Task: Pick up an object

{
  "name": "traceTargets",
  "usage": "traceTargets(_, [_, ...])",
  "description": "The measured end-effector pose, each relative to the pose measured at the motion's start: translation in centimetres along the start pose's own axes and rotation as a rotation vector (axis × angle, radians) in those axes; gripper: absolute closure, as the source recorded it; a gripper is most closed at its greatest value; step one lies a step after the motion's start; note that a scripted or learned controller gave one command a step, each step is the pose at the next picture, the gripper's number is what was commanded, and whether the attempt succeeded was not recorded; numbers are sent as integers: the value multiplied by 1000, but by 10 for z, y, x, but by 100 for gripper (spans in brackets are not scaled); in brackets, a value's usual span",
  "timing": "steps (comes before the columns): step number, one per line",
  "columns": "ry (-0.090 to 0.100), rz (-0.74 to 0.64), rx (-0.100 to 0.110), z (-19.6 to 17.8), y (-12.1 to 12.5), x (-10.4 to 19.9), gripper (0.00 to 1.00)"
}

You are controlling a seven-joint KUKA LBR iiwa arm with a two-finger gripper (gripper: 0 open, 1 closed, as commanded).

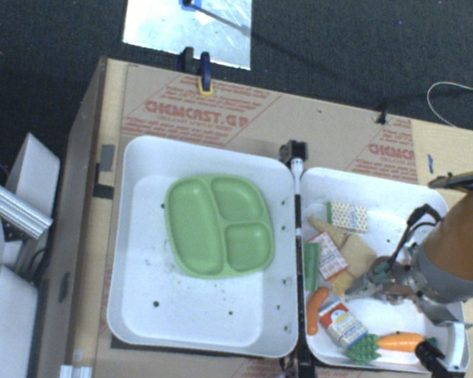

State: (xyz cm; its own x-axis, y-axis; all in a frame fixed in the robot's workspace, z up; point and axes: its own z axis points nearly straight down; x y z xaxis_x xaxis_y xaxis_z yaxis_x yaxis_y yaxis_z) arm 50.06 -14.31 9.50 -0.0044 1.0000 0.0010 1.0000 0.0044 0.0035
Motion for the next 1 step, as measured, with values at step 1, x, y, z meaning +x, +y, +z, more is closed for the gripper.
traceTargets(1, [-1, 1, 1, 11, 66, 23, 0])
